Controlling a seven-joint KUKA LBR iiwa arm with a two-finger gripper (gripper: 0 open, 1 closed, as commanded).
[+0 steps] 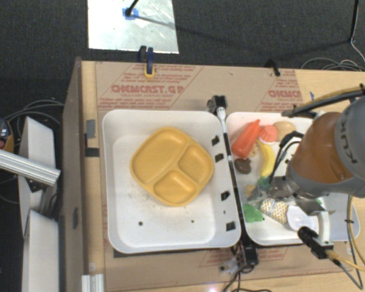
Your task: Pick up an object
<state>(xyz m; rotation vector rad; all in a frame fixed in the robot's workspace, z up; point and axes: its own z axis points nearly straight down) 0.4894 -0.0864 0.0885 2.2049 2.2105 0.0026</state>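
Observation:
The right bin [234, 123] holds several toy foods. An orange carrot [246, 137] lies at its upper left, with a yellow banana [267, 158] beside it. A red-and-white piece [268, 132] and a tan piece [285, 128] sit at the back. A small brown piece [243, 165] lies near the left wall. A green piece [252, 212] and a speckled pale piece [274, 209] lie at the front. My gripper [266, 191] hangs low over the front of this bin, just above the green and speckled pieces. The arm's body hides the bin's right half.
The left bin [118, 163] bears a yellow compartment plate [171, 165]. A black divider strip [227, 163] runs between the bins. A white piece [302, 219] lies under the arm at the front right. Cables trail off the bench's right side.

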